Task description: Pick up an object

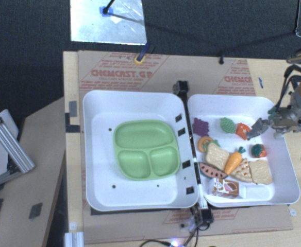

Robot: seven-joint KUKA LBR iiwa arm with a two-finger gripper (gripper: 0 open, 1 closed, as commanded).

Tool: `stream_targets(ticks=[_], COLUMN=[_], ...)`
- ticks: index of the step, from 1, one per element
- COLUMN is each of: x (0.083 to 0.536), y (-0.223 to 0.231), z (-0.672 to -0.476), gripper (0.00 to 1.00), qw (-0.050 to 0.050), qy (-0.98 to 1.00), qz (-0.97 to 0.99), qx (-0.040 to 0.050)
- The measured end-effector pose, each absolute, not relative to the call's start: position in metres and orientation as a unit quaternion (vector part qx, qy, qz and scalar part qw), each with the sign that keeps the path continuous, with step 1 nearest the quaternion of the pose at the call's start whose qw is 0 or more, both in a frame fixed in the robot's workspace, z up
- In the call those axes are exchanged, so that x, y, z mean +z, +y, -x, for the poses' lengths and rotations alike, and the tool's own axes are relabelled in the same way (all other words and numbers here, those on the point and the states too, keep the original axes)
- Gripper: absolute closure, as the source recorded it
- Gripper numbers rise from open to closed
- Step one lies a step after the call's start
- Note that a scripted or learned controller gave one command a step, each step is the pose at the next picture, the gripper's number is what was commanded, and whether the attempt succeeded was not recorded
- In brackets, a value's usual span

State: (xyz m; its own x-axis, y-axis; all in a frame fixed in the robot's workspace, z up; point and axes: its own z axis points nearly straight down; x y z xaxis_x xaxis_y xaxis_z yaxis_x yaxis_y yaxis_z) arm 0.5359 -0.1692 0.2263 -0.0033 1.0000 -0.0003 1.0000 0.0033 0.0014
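The right bin holds several toy foods: purple grapes, a green leafy piece, a red-orange piece, a carrot, a bread slice, a tan cracker, a sausage and a small red-and-green fruit. My gripper reaches in from the right and hovers over the bin's upper right part, just right of the red-orange piece and above the small fruit. I see nothing held in it.
The left bin carries a green divided plate. A black hinge strip runs between the bins. A printed packet lies at the right bin's front. Cardboard underlies both bins.
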Motion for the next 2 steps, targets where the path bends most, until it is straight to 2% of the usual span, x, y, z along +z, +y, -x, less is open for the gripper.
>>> stream_targets(ticks=[1,2], x=[0.164,0.121], y=[-0.170,-0.166], z=[-0.536,-0.534], gripper=[0.00,0.00], qw=[-0.001,-0.001], qy=[0.708,0.708], qz=[-0.707,-0.707], qx=[-0.0007,-0.0003])
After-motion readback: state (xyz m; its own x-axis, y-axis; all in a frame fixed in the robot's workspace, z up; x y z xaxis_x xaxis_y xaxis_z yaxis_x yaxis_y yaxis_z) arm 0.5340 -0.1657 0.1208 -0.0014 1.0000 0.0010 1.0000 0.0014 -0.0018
